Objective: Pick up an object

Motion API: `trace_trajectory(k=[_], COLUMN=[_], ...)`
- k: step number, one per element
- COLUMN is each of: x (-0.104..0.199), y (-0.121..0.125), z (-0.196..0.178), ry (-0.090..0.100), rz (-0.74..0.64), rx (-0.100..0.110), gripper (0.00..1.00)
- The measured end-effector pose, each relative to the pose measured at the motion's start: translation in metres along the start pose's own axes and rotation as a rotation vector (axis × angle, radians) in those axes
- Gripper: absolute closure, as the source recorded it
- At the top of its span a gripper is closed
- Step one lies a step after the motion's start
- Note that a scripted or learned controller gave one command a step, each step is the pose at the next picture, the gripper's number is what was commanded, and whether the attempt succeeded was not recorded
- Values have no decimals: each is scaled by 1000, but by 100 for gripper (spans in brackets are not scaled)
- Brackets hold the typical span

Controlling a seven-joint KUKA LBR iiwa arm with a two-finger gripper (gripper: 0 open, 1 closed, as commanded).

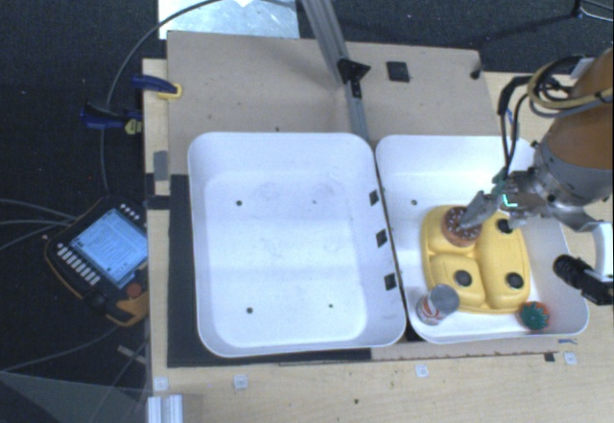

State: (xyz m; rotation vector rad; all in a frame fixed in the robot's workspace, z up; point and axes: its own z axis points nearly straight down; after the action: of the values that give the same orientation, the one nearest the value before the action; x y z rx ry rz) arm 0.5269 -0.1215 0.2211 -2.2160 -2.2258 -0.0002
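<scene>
Low in frame, small grey cylinder (442, 299) and green ball (533, 316) crowding yellow moulded plastic block (478, 260) in right white bin (403, 172); gripper (477, 212) poised over brown ring (460, 231), finger spread impossible to tell, probably lining up a grab

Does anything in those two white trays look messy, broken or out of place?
Nothing looks broken or spilled. The one lopsided thing: all the items crowd the near end of the right bin, where a yellow block, a small grey can and a green ball sit. The gripper hovers over the block's brown-topped corner.
</scene>
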Motion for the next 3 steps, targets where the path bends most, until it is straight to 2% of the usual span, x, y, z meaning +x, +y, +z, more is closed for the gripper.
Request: trace_trajectory(k=[1,2,3], x=[0,-5,-5], y=[1,-3,-2], z=[-1,60,117], ry=[0,0,11], rz=[0,4,2], rx=[-2,3,-4], gripper=[0,0,0])
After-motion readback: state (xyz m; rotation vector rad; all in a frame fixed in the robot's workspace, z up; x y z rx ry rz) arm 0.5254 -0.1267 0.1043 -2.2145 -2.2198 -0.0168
